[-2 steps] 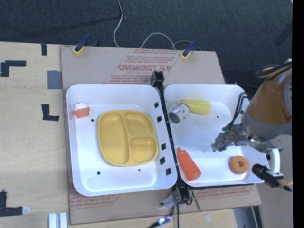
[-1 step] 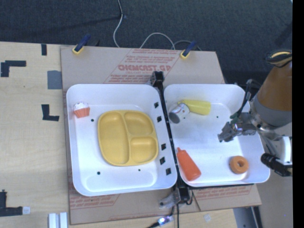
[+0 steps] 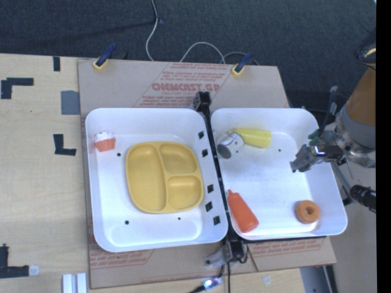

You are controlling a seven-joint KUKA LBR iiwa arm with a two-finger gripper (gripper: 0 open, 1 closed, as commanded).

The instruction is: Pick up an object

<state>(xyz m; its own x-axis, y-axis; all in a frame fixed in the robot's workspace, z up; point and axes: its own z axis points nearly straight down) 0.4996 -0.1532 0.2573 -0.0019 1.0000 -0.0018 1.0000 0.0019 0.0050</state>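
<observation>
gripper: hovering at right bin's right edge, mid-right of frame; grip state: can't tell
donut: lying lower right, below gripper, apart
yellow bottle: lying upper left of gripper
orange bottle: lying at bin's lower left

Two bins sit side by side on a board. In the left bin a divided plate lies at the middle, with a small cupcake near the far left corner. In the right bin — a bottle lies at the back, a carrot-shaped piece by the near left wall, a doughnut in the near right corner — the gripper hangs over the right edge
</observation>
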